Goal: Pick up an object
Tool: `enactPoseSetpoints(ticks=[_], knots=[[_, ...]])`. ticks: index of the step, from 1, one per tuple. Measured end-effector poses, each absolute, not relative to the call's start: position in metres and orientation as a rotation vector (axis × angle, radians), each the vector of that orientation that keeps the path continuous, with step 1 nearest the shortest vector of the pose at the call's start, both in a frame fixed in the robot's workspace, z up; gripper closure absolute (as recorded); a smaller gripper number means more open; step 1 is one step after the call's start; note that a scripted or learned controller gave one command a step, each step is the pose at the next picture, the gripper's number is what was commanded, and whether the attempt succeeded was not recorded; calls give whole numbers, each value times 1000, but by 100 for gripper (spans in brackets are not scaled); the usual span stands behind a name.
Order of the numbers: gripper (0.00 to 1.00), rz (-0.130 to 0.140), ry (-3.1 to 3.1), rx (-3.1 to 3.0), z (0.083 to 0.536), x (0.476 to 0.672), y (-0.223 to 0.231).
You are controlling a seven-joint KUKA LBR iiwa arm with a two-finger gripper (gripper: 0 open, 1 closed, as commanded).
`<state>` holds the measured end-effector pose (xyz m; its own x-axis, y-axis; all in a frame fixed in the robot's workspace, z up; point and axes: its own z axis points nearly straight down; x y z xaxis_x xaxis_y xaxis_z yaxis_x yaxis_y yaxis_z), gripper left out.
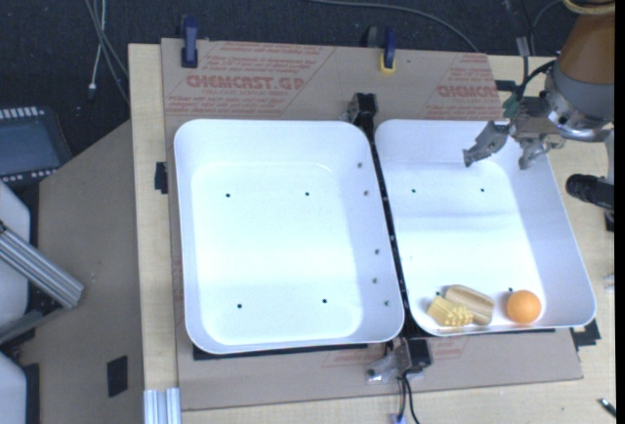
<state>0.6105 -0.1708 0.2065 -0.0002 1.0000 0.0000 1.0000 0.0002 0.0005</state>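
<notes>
Nearest the camera, an orange ball [523,306], a corn cob [450,313] and a tan roll [470,298] lie in the right bin [469,217]. Far from them, the pincer [508,150] hovers spread open, holding nothing. Surface board [244,80] reads "CHEMCAST GP".

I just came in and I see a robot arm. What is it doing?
The robot arm is trying to pick something up. Its gripper hangs open over the far end of the right bin, holding nothing. An orange ball, a corn cob and a tan roll lie at that bin's near end. The left bin sits beside it.
</notes>
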Motion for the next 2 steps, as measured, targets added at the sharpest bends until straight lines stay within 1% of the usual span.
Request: enactPoseSetpoints(ticks=[1, 2], knots=[[0, -8, 2228, 2227, 83, 560, -151], [100, 2, 2221, 2220, 99, 564, -152]])
